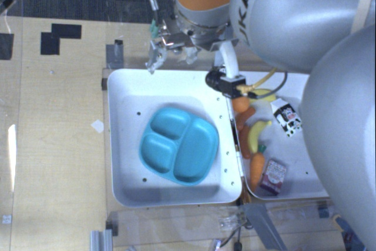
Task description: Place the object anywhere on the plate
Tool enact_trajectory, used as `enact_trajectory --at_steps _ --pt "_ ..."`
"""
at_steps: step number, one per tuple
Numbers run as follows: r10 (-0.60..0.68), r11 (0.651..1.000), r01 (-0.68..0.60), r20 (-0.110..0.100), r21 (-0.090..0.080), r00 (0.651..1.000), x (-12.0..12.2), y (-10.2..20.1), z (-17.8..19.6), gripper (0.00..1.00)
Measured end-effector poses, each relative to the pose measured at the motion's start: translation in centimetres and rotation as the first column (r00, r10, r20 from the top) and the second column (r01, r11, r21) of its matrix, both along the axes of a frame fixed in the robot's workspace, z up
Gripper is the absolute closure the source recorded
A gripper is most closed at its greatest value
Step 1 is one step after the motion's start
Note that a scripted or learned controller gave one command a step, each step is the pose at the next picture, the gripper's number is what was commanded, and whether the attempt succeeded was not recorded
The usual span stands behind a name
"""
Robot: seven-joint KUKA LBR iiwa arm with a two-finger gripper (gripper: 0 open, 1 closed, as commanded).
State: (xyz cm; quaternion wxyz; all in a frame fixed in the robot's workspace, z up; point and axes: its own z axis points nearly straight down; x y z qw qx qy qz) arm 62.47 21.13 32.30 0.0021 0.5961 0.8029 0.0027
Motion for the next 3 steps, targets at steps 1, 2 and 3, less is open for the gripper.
enact_trajectory --at_steps 1,2,3 --pt "0.0 1.0 0.0 0.0 0.0 1.0 0.0 0.0 0.0 0.0" --pt "0.0 1.0 0.0 0.0 0.0 1.0 0.0 0.0 0.0 0.0" --pt "0.0 1.0 0.0 0.0 0.0 1.0 0.0 0.0 0.0 0.0"
